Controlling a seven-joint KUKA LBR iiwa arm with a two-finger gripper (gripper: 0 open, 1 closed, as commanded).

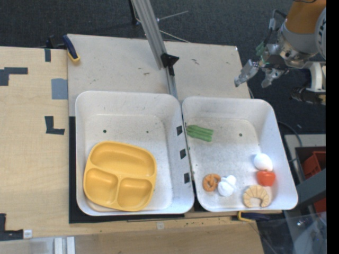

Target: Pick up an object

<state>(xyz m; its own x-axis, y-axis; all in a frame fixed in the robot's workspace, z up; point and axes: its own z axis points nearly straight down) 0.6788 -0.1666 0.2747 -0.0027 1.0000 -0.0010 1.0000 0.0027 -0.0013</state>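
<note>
The right bin [267, 115] is the thing to steer by here. The end effector [259, 74] hangs just outside its far rim, above the bare bench [212, 62], with its two fingers spread apart and nothing between them. Behind it the grey arm [304, 23] with its orange band rises toward the upper right. Inside the right bin the far half is mostly bare floor, the only thing there being a green bean-like piece [199, 133] lying near the wall the bin shares with its neighbour. The crowding is all along the near rim: a small brown pretzel [211, 182], a white lumpy piece [227, 186] touching it, a croissant [257, 196] close against the near wall, a red tomato [266, 178] just above the croissant, and a white egg [262, 161] touching the tomato, both close to the right wall. Between the bean and this cluster the middle of the bin lies open. Left of the right bin sits the left bin [85, 115], with a yellow divided plate [121, 175] in its near half. A slanting metal pole [150, 23] comes down to the bench just beyond the far end of the shared wall, with a dark clamp [169, 60] on it. Dark clips [183, 153] line the shared wall.
</note>
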